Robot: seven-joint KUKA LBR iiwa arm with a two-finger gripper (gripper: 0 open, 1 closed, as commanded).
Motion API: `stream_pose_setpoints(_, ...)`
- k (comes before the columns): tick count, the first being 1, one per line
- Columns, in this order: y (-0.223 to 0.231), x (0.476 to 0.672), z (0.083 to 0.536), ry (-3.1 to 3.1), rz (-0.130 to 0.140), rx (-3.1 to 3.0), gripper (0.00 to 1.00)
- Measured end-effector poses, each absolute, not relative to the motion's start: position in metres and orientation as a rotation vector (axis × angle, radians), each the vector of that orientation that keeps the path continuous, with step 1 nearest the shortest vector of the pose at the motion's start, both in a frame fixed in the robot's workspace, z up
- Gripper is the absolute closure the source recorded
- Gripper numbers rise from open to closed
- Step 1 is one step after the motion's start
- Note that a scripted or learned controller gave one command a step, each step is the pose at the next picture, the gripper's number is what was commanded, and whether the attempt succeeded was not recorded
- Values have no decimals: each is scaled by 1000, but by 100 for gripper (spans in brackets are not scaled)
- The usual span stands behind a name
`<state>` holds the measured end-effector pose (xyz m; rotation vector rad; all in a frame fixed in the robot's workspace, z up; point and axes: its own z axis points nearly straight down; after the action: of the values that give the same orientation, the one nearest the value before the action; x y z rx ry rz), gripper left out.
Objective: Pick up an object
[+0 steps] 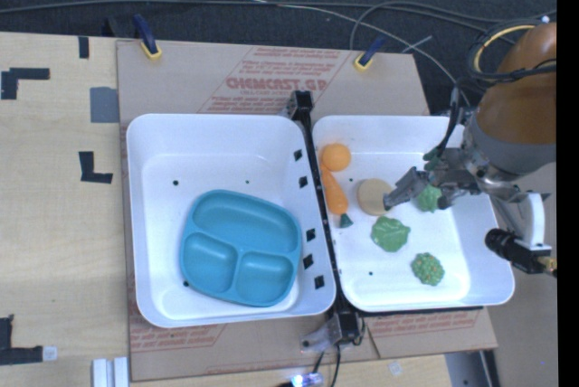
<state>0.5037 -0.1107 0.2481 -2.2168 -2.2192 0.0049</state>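
Green broccoli piece (428, 197) between pincer (418, 190) fingers, right bin (488, 286).

1. The left bin (145, 195) holds a blue divided tray (240, 248) across its middle and lower floor; bare white floor lies along its upper part and left side.
2. In the right bin (488, 286), an orange ball (336, 156) and a carrot (335, 193) lie close against the left wall, crowding that edge.
3. A tan disc (371, 196), a green leafy piece (391, 234) and a green knobbly piece (428, 269) lie near one another across the middle, with narrow gaps between.
4. The gripper (412, 189) and the arm (516, 118) block the bin's right upper part.
5. The lower left floor of the right bin and its upper middle strip are open.
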Motion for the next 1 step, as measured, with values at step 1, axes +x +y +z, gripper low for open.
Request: stream_pose_setpoints(1,-111,505,250,-2222,1,-2219,0)
